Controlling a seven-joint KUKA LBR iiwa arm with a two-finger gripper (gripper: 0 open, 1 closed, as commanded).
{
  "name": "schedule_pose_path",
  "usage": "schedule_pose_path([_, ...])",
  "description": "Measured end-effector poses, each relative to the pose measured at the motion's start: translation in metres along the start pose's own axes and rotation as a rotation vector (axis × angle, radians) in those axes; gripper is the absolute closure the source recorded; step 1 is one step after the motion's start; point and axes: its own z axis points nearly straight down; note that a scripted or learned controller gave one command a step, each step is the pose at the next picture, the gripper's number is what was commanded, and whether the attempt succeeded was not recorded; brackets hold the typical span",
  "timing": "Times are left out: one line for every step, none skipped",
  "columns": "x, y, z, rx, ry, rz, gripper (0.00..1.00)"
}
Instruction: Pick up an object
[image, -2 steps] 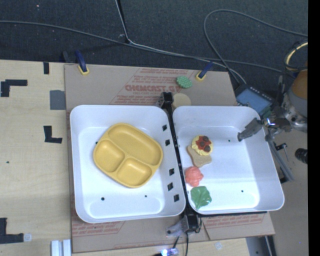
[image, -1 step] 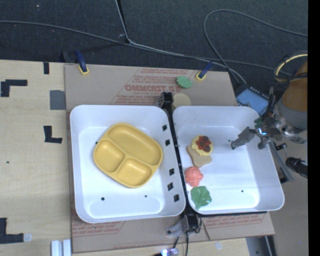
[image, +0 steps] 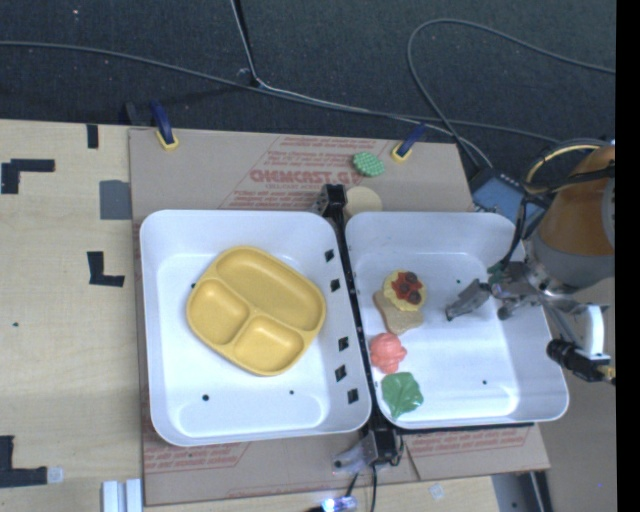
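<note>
Nearest in the right-hand bin (image: 520, 395) lies a green leafy piece (image: 401, 392), flat and thin by the look of it, probably light plastic; it would be awkward to pinch except across its raised middle. Just beyond it, almost touching, sits a pink rounded lump (image: 387, 351), small and smooth, likely to slip unless taken squarely across its widest part. Farther still is a tan pastry-like toy with red berries on top (image: 401, 297), the bulkiest of the three and seemingly stiff, so its sides offer the surest hold. All three keep close to the divider on the bin's left side.

The gripper (image: 484, 299) hovers to the right of the pastry, well apart from it, fingers spread and holding nothing, though the blur leaves the width uncertain.

In the left bin (image: 165, 300) rests a yellow divided tray (image: 257, 309).
</note>
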Motion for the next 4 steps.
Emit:
schedule_pose_path([0.000,0.001,0.051,-0.005,-0.003,-0.001,0.00])
schedule_pose_path([0.000,0.002,0.037,-0.011,-0.005,-0.001,1.00])
schedule_pose_path([0.009,-0.003,-0.013,-0.006,0.000,-0.001,1.00])
schedule_pose_path([0.013,-0.010,-0.059,-0.007,0.000,-0.001,1.00])
